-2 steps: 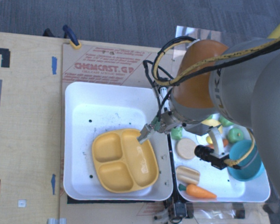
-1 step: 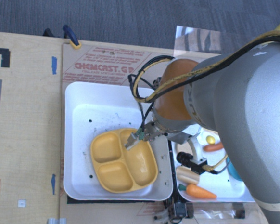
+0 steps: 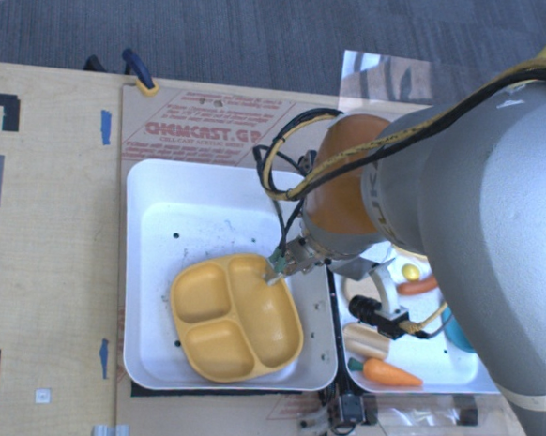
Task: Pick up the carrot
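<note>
**Gripper over the tray, carrot off to its right**

Where the left white bin (image 3: 146,278) lies, one smooth yellow plastic tray (image 3: 235,318) with three rounded compartments sits below-left of the gripper (image 3: 279,265), whose tip hangs at the tray's upper rim. Its opening is too small and blurred to judge. Right of it and lower, in the second bin (image 3: 449,375), one tapered orange carrot (image 3: 391,372) lies beside a tan cylinder (image 3: 367,341). The bulky grey arm (image 3: 480,219) hides much of that bin.
</note>
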`<action>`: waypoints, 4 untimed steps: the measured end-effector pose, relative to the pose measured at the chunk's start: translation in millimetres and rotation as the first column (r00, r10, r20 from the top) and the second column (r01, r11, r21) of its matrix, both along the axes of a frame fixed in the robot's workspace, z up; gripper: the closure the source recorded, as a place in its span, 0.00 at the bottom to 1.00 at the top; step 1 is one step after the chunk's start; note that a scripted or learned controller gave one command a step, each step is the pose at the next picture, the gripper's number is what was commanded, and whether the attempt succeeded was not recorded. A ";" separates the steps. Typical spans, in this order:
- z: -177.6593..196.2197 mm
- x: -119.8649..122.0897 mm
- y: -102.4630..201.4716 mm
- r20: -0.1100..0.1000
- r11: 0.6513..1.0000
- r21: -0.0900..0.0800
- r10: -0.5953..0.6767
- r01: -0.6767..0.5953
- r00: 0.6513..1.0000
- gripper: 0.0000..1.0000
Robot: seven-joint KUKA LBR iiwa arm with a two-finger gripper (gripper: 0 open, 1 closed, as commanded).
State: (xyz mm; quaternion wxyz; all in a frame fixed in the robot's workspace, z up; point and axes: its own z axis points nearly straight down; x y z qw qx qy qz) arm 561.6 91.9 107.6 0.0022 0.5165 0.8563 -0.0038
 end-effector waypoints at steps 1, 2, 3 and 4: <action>28.7 24.6 14.4 -0.008 0.999 0.007 0.039 -0.039 0.999 1.00; 75.5 8.2 -18.2 0.004 0.949 0.006 0.314 -0.314 0.949 1.00; 67.6 16.5 23.5 0.003 0.984 0.005 0.176 -0.176 0.984 1.00; 72.7 16.3 23.8 -0.002 0.983 0.002 0.181 -0.181 0.983 1.00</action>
